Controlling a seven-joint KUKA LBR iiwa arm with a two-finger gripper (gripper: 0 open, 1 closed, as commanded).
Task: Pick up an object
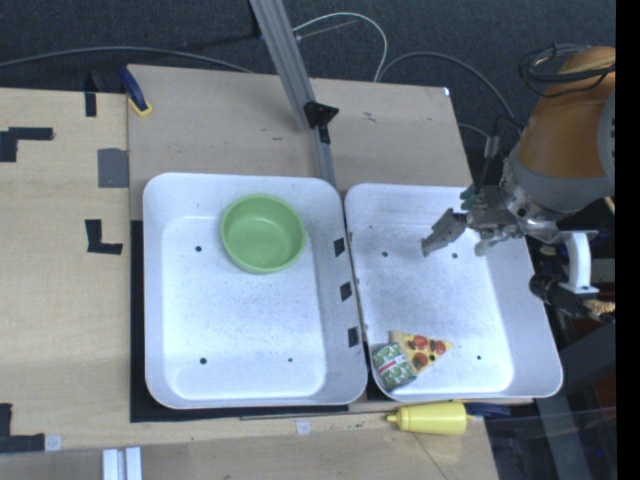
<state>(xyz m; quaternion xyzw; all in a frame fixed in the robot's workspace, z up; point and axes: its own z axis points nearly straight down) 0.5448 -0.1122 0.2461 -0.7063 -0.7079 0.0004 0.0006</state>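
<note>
The claw [462,236] hangs over the upper part of the right bin [500,308], its two fingers spread apart with nothing between them. Near the front left corner of this bin lie a pizza slice toy [425,348] and a small green packet [392,365], touching each other. In the left bin [190,308] stands a green bowl [262,233]. A yellow bottle [432,419] lies on the desk [60,298], just beside the right bin's front rim.
</note>
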